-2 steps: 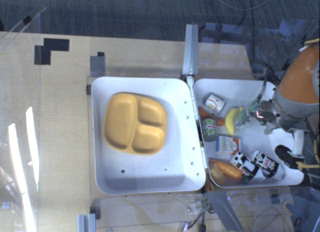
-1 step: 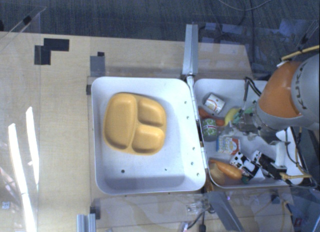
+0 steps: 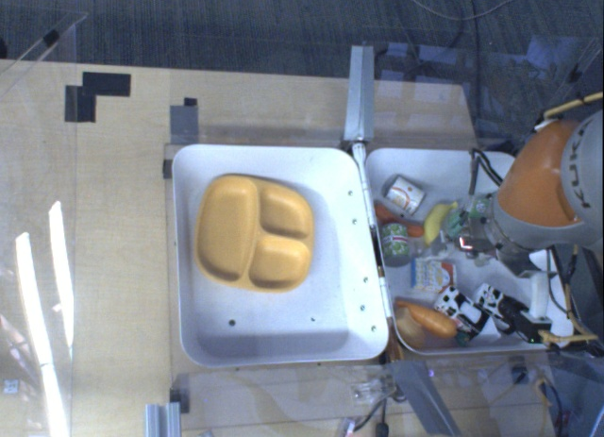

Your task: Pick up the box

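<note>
The box point(image 3: 431, 275), a small flat carton printed in white, blue and orange, lies in the middle of the right bin point(image 3: 491, 345). My gripper point(image 3: 469, 234) hangs over that bin, just up and to the right of the box, under the arm's orange band point(image 3: 538, 185). The wrist hides the gripper's tips, and I see nothing held in it.
Around the box lie a small can point(image 3: 404, 194), a yellow banana point(image 3: 435, 221), a red and green item point(image 3: 396, 240), a bread-like orange piece point(image 3: 429, 320) and a black-and-white toy point(image 3: 464, 306). The left bin point(image 3: 283, 336) holds a yellow compartment tray point(image 3: 253, 231).
</note>
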